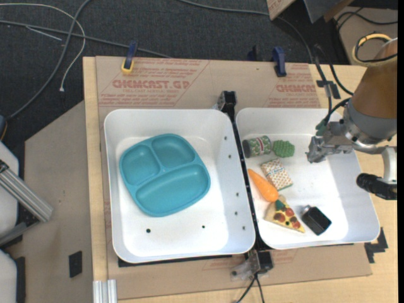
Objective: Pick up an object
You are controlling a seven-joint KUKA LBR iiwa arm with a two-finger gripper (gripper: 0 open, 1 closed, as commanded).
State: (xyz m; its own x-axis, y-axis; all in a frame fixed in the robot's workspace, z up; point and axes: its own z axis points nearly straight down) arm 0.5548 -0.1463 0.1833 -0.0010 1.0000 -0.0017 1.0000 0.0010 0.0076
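step: lining up a pick | tool (319, 149) hangs over right bin (360, 232) far edge, can't tell its state | nearest: green toy (284, 148), can (257, 146) just beside | tip: drop straight on one item, avoid the carrot (262, 185)/pizza slice (285, 215) cluster

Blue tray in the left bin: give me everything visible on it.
The blue tray is teal, plastic-looking, with rounded corners and three compartments: two small ones at the far end and one long one nearer the camera. It lies flat and upright, turned at a slant, on the left bin floor. Nothing sits in it or touches it.
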